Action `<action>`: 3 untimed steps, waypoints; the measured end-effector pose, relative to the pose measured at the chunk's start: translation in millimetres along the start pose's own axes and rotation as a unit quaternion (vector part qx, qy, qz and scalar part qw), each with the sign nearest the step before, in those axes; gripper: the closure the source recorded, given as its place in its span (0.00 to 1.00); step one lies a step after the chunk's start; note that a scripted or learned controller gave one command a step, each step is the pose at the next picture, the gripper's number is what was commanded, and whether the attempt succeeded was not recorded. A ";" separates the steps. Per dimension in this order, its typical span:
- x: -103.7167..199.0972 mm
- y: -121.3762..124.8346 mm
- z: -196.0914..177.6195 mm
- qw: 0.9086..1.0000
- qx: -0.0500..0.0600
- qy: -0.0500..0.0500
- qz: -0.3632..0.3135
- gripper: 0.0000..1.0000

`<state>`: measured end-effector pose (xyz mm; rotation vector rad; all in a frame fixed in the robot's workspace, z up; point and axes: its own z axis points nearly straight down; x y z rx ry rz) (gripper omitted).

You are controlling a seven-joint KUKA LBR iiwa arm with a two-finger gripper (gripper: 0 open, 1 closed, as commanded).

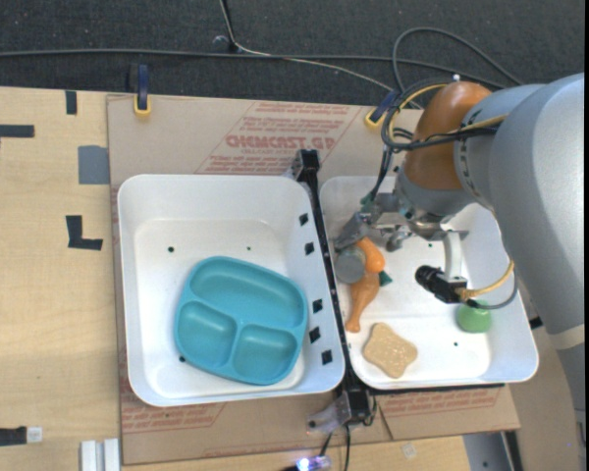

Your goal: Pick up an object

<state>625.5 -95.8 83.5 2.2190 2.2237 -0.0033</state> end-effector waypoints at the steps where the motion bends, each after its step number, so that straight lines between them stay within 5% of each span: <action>1: -0.1 0.8 -11.8 1.000 -0.001 0.000 0.000 1.00; 3: -0.6 7.3 -117.4 1.000 -0.003 0.000 0.001 1.00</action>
